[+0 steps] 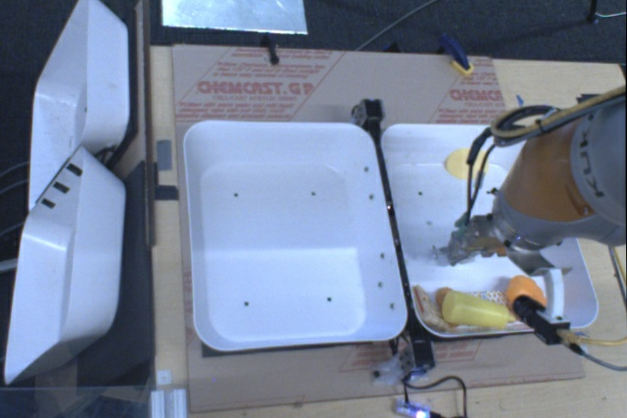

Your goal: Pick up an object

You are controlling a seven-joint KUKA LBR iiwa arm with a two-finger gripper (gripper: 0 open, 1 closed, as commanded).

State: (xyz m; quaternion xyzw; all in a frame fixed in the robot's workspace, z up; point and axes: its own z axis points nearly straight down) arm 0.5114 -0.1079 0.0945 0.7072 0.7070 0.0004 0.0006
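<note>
Several objects crowd the right white plastic bin (pixel 588 308) at 6 o'clock: yellow banana-like piece (pixel 475 310), orange ball (pixel 525 290). Gripper (pixel 460 248) hovers just beyond, at 12 o'clock; jaw state cannot tell. Descend centred, clear of bin wall. Pale yellow disc (pixel 458 162) farthest.

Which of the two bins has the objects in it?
The right bin, where the pincer is: a yellow bottle and an orange ball lie along its near edge.

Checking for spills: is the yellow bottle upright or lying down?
Lying down: the yellow bottle rests lengthwise on the right bin's floor.
</note>
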